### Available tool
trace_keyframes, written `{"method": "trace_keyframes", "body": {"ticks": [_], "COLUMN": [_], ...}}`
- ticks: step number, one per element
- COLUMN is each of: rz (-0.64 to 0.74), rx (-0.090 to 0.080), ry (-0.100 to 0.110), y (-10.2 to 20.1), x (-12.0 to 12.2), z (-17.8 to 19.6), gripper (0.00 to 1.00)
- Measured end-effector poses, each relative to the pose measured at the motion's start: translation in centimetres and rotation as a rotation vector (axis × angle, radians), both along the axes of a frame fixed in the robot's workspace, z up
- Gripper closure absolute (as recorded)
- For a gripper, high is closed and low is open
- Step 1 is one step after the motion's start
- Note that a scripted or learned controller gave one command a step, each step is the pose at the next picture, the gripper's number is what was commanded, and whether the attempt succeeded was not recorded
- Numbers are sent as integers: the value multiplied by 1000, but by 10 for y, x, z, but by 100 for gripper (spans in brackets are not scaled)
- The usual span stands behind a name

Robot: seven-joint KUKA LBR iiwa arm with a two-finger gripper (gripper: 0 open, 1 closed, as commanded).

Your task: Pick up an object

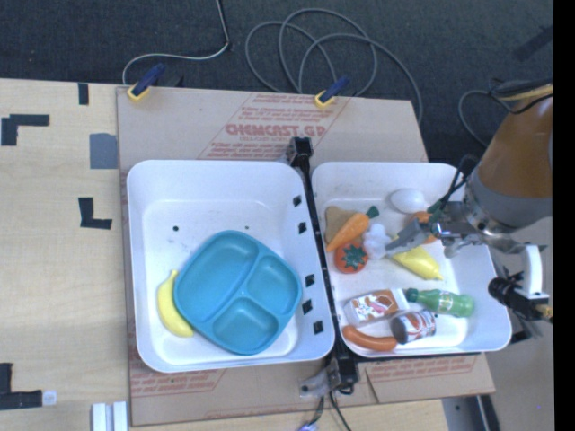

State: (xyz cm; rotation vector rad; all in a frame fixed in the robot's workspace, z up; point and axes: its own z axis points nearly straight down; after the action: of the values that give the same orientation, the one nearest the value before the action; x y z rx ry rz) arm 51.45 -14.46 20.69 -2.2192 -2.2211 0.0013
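We see the bench (54, 241) carrying a cardboard sheet (260, 128), and on it two white bins side by side. The left bin (153, 182) holds a blue divided plate (237, 291) that lies partly over a yellow banana (171, 308) at its left edge. The right bin (359, 176) holds a crowd of small toy foods.

The arm (517, 164) reaches in from the right, its gripper (415, 233) low over the middle of the right bin. We cannot tell whether the jaws are apart or together, and we see nothing clearly between them.

In the right bin, a red sausage (370, 338) lies along the near wall, with a dark-labelled bottle (413, 326) just beside it and a red-and-white packet (373, 306) just behind. A green bottle (440, 301) lies toward the near right. A lemon (420, 262) sits just below the gripper. An orange carrot (350, 229) lies on a tan slice (336, 216) at the left, with a red strawberry (352, 258) nearer to us. A white egg (407, 199) rests toward the far side.
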Motion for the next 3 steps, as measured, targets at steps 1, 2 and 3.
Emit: {"method": "trace_keyframes", "body": {"ticks": [1,2,3], "rz": [2,5,-2], "rx": [-4,-3,-10], "ry": [-3,-4,36], "y": [2,28,40], "x": [18,109,142], "z": [-128,-121,-124], "gripper": [0,0,0]}}
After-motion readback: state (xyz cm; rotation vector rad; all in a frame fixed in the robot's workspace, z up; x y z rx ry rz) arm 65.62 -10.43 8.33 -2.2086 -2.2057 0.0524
